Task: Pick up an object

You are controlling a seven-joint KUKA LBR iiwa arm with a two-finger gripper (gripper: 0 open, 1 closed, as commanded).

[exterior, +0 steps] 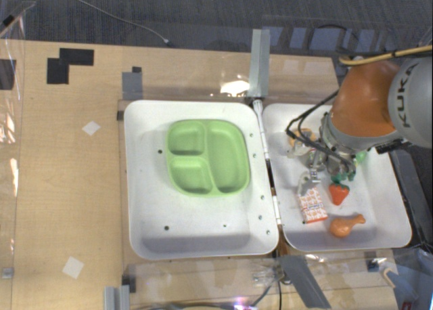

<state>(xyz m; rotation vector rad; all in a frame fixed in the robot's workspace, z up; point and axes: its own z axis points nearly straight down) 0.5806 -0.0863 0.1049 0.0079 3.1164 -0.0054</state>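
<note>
In the right bin [399, 224] lie a small red-and-white packet [311, 206], a red toy strawberry with a green top [339, 192] and an orange toy drumstick [344, 225]. My gripper [316, 172] hangs low over this bin, just above the packet and left of the strawberry. The orange wrist band and grey arm cover the bin's upper middle. A small orange-and-white piece [298, 138] peeks out at the arm's left side.
The left bin [145, 227] holds a green divided plate [206, 156]. A metal divider post [259, 65] stands between the bins at the back. Black cables loop around the wrist. Bare wooden bench lies to the left.
</note>
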